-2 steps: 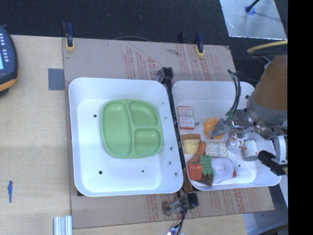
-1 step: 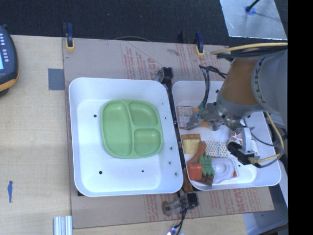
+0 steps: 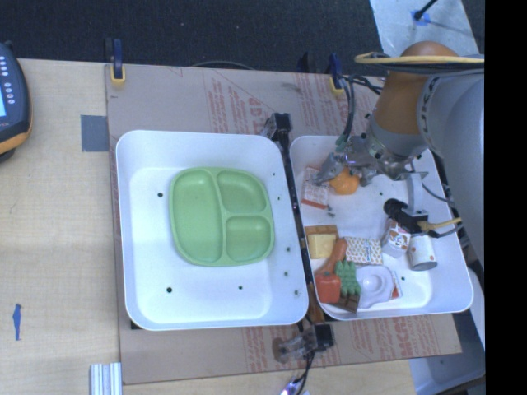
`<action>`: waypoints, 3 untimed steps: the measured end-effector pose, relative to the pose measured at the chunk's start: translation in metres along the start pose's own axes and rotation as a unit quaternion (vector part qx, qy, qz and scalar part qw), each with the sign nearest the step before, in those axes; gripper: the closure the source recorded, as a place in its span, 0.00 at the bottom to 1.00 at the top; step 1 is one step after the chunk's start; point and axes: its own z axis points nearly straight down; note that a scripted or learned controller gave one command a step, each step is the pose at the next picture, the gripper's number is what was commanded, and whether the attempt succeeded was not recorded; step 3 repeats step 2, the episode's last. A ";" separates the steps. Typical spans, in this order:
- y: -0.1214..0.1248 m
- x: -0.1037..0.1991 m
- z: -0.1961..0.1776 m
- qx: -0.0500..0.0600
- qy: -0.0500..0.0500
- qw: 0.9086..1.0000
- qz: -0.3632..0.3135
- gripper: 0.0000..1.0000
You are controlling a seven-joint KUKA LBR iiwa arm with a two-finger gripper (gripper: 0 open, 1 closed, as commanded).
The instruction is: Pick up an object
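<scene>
My gripper [image 3: 339, 164] hangs over the far left part of the right bin [image 3: 449, 303], with the grey arm reaching in from the right. A small orange object [image 3: 345, 183] lies just in front of it, very close or touching. A flat pale packet with a red edge [image 3: 314, 189] lies to the left of the orange object. Nearer the front lie a yellow block [image 3: 321, 242], a red and orange piece [image 3: 332, 271], a green toy [image 3: 348, 276], a white cup [image 3: 374, 285] and a patterned square [image 3: 363, 250].
The left bin [image 3: 140, 303] holds a green divided plate [image 3: 221, 216]. A thin wall separates the two bins. A pale cylinder [image 3: 422, 257] lies toward the right bin's right side. A device with a yellow edge [image 3: 11, 97] sits at the bench's far left.
</scene>
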 end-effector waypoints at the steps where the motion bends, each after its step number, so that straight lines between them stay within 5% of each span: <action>1: -0.002 -0.001 -0.013 0.003 0.000 1.000 0.000 1.00; 2: -0.043 0.070 -0.101 0.002 0.002 1.000 -0.001 1.00; 3: -0.043 0.070 -0.101 0.002 0.002 1.000 -0.001 1.00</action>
